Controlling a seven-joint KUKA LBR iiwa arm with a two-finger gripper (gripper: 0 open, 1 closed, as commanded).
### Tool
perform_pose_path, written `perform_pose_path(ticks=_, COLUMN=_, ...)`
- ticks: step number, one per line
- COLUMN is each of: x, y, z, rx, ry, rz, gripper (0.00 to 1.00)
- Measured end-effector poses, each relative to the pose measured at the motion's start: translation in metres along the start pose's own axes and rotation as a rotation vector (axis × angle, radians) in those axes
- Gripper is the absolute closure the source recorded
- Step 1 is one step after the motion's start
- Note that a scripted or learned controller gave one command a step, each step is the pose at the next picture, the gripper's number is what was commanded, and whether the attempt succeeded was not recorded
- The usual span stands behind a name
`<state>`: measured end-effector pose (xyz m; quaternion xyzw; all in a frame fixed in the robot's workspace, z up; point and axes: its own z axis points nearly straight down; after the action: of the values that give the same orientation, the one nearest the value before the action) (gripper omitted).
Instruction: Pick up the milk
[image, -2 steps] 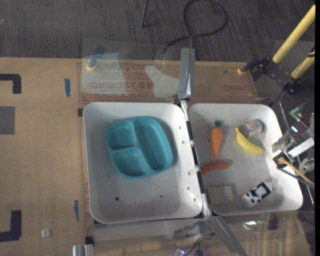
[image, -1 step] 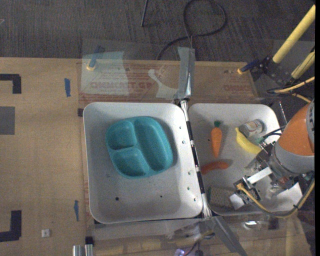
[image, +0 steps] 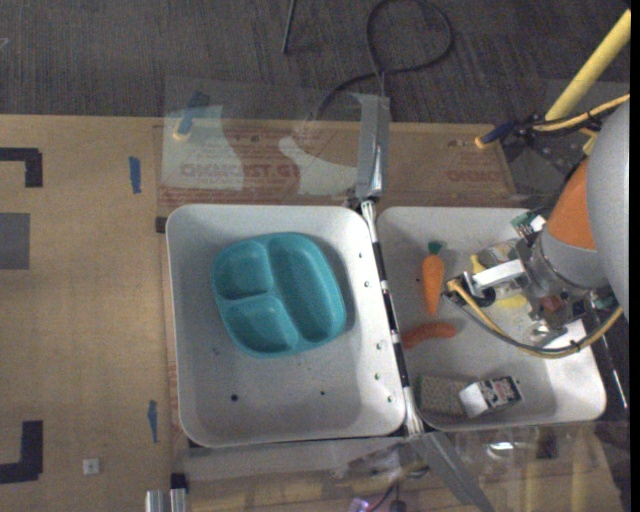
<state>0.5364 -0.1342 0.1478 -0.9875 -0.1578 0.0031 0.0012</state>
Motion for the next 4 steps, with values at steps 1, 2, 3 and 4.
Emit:
perform_pose_path(ticks=1, x=0.041, y=0.03, z=-0.136, rx=-0.002, ry=0.001, rz=-0.171, gripper=0.0)
perform_pose_path(ticks=2, x=0.043, y=0.027, z=-0.144, rx=0.001, ry=-0.006, rz=-0.178, gripper=1.0)
perform_pose_path(ticks=3, x=-0.026, y=0.005, z=-0.282, rx=-0.003, ry=0.001, rz=-0.245, gripper=1.0)
perform_pose_path(ticks=4, x=0.001, y=0.095, z=-0.192, rx=0.0, ry=0.0, rz=-0.337, gripper=1.0)
